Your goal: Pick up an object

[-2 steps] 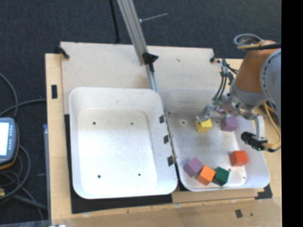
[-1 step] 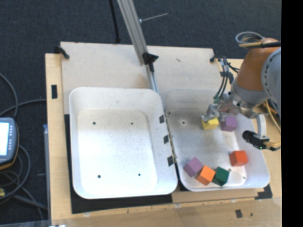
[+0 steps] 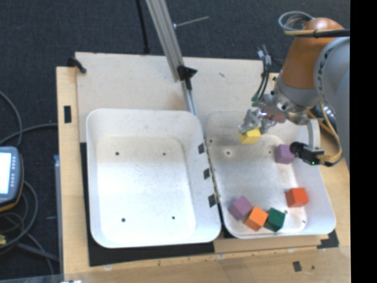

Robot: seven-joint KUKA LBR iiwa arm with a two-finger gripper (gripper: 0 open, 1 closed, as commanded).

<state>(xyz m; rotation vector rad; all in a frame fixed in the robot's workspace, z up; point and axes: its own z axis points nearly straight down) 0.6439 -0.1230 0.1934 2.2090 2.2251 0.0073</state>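
My gripper (image 3: 252, 126) hangs over the back of the right bin (image 3: 235, 164), reaching in from the right under the orange wrist band. A yellow block (image 3: 251, 135) sits between the fingertips, gripped at its top. A purple block (image 3: 284, 153) lies just to the right of it on the bin floor. Along the front of the same bin lie a red-orange block (image 3: 296, 197), a second purple block (image 3: 240, 207), an orange block (image 3: 257, 217) and a green block (image 3: 274, 219).
The left bin (image 3: 100, 158) stands beside the right one, their rims meeting along the middle. A slanted metal pole (image 3: 168, 34) rises from behind the bins' shared corner. A cable and black clip (image 3: 306, 152) hang off the arm near the right rim.
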